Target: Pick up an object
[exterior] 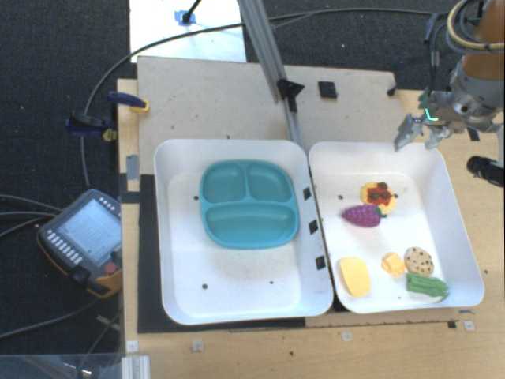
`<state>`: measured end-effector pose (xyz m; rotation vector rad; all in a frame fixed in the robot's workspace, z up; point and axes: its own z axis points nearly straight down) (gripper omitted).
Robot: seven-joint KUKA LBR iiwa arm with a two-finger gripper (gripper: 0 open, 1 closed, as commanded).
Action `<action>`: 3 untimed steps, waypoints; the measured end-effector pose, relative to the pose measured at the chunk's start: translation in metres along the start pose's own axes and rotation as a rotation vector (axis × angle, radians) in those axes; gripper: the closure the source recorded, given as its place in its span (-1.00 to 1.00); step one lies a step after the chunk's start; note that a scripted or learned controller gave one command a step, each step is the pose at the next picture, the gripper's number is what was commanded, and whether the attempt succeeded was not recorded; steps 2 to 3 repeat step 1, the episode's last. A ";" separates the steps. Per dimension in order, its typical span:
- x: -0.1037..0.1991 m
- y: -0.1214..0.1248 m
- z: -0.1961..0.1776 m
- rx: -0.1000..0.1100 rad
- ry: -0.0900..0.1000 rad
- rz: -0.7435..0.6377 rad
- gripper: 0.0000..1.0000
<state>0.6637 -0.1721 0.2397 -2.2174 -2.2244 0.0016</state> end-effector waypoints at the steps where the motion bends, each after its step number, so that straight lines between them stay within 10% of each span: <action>1: 0.000 0.001 -0.002 -0.003 -0.001 -0.001 -1.00; 3: 0.000 0.001 -0.002 -0.003 -0.001 -0.001 -1.00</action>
